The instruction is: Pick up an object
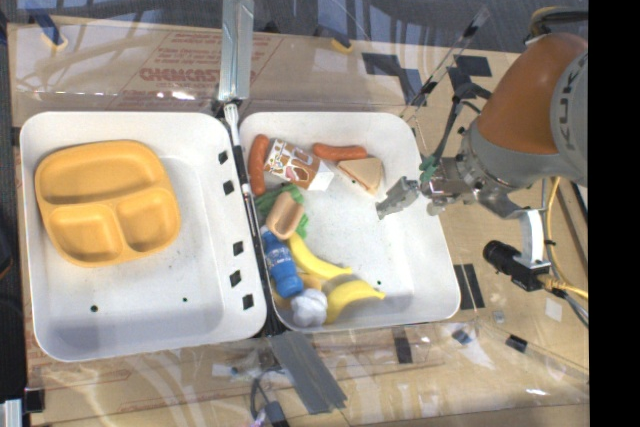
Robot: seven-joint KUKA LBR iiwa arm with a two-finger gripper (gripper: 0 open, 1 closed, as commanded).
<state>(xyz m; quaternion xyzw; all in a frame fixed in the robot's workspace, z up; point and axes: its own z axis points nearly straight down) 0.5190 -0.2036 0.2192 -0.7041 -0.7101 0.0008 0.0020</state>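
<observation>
The end effector [398, 198] hovers over the right bin [430, 255]; finger state cannot be told. The sandwich wedge [364, 173] (nearest target) lies just up-left, beside the sausage [340, 152]

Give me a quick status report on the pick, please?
Gripper over right bin, nothing between its fingers. Toy food pile untouched along bin's left wall. Yellow tray alone in left bin. Path looks unobstructed.

A robotics lab: a grey industrial arm [530, 115] with an orange band reaches over a wooden surface [150, 65] bearing two white bins [60, 335], taped markers, loose cables [560, 285], and toy food [300, 235] heaped as test objects.
</observation>
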